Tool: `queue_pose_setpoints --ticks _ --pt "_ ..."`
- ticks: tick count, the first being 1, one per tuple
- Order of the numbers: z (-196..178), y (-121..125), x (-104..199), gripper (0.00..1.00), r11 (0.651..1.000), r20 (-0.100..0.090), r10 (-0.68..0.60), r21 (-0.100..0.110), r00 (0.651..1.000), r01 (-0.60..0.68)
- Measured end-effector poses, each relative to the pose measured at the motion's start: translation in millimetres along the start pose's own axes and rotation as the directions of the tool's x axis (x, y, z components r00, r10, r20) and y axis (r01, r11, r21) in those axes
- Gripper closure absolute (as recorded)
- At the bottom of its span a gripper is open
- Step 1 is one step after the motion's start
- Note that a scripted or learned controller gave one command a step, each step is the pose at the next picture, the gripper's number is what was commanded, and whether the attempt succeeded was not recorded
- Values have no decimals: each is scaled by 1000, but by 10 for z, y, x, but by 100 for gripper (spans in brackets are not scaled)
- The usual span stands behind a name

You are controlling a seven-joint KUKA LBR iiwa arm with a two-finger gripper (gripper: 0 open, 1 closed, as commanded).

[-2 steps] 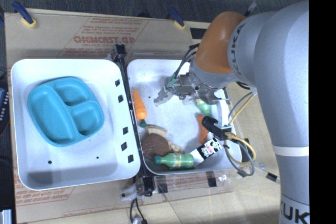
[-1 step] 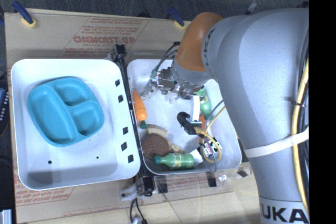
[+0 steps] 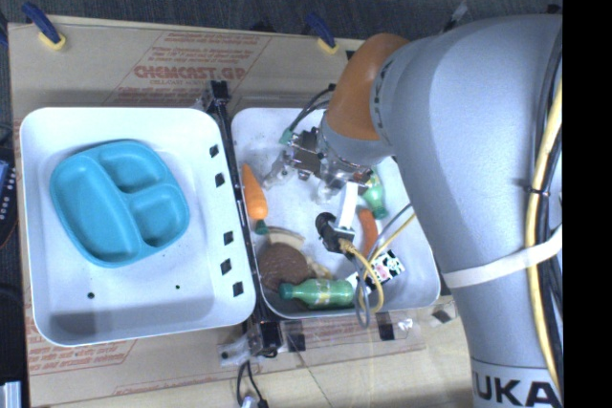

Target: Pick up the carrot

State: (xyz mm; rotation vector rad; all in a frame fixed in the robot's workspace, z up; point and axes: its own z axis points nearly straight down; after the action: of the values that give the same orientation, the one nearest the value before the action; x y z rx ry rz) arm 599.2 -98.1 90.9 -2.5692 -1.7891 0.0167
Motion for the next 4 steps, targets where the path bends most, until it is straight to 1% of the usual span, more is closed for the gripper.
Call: queue_pose_setpoints --ticks 1,2,3,4 --pt "7 -120 14 0 952 -2 306 6 952 -306" --pt "-89 -126 26 100 955 -2 297 14 955 -297" --pt "-88 -127 26 0 955 -2 296 14 955 -296" --pt "-286 -21 67 0 834 -5 551 -4 834 -551"
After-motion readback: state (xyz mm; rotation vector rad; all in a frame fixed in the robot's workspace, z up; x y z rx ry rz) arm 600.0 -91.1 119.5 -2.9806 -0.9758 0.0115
